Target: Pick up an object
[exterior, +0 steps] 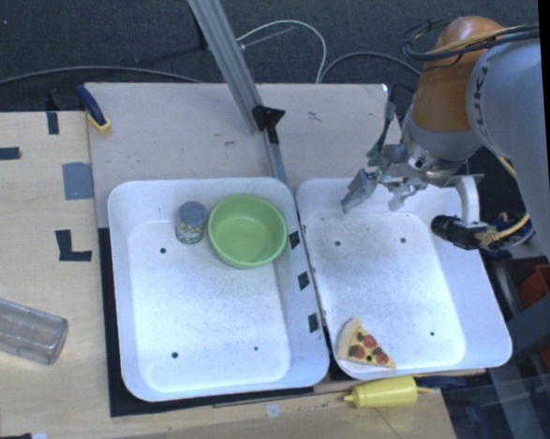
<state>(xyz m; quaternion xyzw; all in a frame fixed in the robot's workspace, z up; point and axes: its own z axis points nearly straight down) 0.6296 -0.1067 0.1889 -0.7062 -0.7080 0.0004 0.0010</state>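
My gripper [378, 193] hangs over the far edge of the right bin [467, 275], its two fingers spread apart with nothing between them. A toy pizza slice [362, 344] lies in the near left corner of that bin, well away from the gripper. In the left bin [140, 298] a green bowl [248, 230] sits at the far right, and a small jar with a grey lid [191, 222] stands touching its left side.
A yellow mustard bottle [386, 392] lies on the bench just in front of the right bin. A clear plastic container [20, 327] rests on the table at far left. A slanted metal pole [237, 76] meets the bench between the bins' far edges.
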